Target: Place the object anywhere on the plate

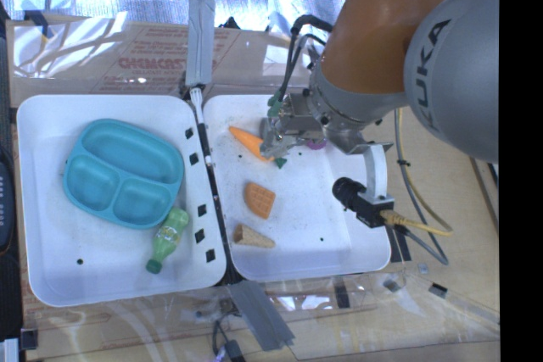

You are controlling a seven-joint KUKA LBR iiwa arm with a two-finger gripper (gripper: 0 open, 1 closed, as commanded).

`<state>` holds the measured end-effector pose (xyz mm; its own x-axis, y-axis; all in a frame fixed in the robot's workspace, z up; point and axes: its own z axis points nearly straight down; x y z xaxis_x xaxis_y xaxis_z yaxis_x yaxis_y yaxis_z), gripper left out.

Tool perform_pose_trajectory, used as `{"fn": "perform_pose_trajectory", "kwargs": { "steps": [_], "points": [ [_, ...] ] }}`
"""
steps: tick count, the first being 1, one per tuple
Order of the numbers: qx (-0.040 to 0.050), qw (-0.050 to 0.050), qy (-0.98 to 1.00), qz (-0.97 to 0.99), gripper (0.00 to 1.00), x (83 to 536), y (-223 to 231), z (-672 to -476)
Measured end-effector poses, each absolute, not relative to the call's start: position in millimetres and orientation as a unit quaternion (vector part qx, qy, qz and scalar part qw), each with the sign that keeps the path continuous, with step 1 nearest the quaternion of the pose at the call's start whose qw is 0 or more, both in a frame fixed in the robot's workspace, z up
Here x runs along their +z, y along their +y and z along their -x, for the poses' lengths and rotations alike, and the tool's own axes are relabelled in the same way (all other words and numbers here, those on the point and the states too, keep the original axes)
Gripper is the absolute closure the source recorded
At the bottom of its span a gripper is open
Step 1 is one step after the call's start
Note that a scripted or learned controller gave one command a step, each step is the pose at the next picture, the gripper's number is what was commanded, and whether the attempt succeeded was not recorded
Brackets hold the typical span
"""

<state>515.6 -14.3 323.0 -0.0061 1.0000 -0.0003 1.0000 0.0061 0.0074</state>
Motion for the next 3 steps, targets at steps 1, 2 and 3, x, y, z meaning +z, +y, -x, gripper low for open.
{"fn": "perform_pose_trajectory", "kwargs": {
  "steps": [1,2,3],
  "points": [
    [-0.005,-0.004,0.711,-0.703,1.0,238,66,-566.9],
    [-0.0031,-0.002,0.71,-0.704,1.0,218,83,-479.8],
    [0.0023,0.002,0.71,-0.704,1.0,376,69,-545.9]
  ]
}}
